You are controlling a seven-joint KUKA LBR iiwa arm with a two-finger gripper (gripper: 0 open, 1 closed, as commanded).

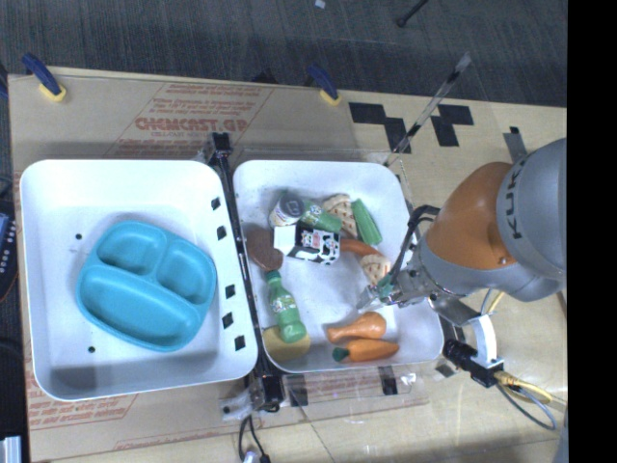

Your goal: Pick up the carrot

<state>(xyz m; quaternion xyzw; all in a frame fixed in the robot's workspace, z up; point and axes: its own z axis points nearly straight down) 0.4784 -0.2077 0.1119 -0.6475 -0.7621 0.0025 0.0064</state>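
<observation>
Your gripper (379,295) hangs low over the right bin (253,186), and you cannot tell its state from here. The carrot (366,350) lies just below and slightly left of it, against the near wall, with a second orange piece (355,329) touching it. Come down squarely across the carrot's middle, clear of that neighbour and the wall.

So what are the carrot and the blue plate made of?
The carrot looks like toy plastic: smooth, even orange with a slight shine and a small green tip. The blue plate also looks like moulded plastic, one flat turquoise colour with rounded compartments and a soft sheen. Neither can be told for sure.
</observation>
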